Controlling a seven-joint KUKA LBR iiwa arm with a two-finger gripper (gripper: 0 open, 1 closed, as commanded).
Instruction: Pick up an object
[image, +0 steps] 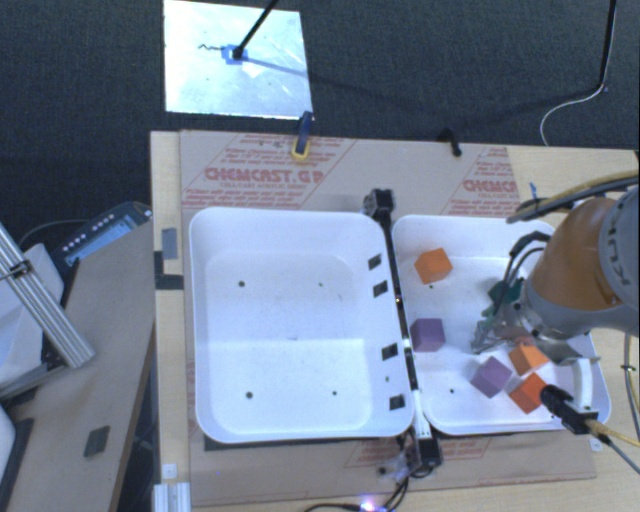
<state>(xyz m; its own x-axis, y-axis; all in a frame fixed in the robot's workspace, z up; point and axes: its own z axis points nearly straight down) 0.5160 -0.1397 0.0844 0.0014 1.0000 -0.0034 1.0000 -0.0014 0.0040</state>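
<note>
I have the claw (490, 335) low in the right bin (470, 228); I cannot tell how it is set. Purple cube (491, 376) sits just at its 6 o'clock, orange cube (527, 357) touching that. Crowding worries me: a descent could nudge them apart, catching nothing.

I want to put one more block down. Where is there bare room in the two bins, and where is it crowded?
The left bin has bare floor from wall to wall. In the right bin the lower right is crowded: purple cubes, orange blocks and the gripper. A small bare patch lies left of the upper orange cube.
</note>
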